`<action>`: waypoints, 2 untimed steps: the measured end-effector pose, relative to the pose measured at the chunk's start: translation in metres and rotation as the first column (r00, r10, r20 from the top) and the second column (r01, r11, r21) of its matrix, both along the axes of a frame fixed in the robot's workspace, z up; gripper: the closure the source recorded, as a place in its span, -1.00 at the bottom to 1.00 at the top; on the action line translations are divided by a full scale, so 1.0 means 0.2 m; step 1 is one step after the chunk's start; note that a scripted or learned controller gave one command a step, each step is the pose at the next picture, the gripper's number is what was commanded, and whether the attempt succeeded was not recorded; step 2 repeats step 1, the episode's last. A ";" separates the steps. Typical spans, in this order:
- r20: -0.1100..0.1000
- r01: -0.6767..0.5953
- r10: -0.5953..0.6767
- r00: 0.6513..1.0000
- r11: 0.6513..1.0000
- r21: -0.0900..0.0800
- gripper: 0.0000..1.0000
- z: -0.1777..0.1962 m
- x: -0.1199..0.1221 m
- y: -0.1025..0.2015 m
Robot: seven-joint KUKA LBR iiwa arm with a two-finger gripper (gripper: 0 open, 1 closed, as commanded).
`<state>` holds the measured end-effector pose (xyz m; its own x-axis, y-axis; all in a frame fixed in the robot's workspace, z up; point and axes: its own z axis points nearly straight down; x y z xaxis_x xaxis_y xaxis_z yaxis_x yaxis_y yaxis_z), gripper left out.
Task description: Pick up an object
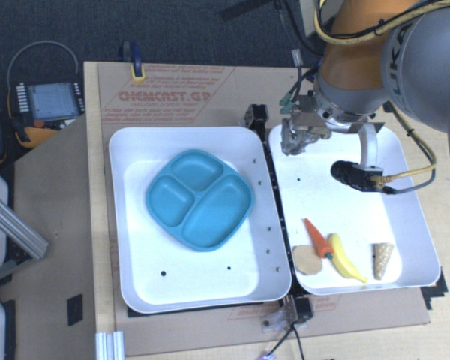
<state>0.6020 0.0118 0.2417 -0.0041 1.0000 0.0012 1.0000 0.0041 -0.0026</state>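
The end effector [298, 139] of the grey arm is seen over the upper left part of the right-hand shallow white bin [405, 201], close beside the divider between the two bins. Nothing is seen between its parts, and whether it stands wide or narrow cannot be told from this slant.

The candidate objects are found at the near edge of the same bin, well apart from the end effector: a small orange carrot-shaped toy [315, 236], a yellow plastic banana [345, 259], a flat tan round piece [308, 259] and a pale cone-shaped piece [382, 258]. The carrot is the nearest of these and lies almost directly toward the viewer from the end effector, slightly to the view's right. Its long axis runs diagonally, tip toward the upper left; the banana lies roughly parallel, just beside it and seemingly touching at the carrot's lower end.

A blue moulded three-compartment plastic tray [200, 199] is noted in the left-hand white bin [127, 223], farther off.

It is judged that a crowded grasp at the carrot's lower end should be avoided.
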 end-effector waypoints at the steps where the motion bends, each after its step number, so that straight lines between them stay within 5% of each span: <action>1: -0.002 -0.001 0.001 1.000 1.000 0.000 1.00 -0.08 -0.11 0.28; 2: -0.002 -0.001 0.001 1.000 1.000 0.000 1.00 -0.08 -0.11 0.28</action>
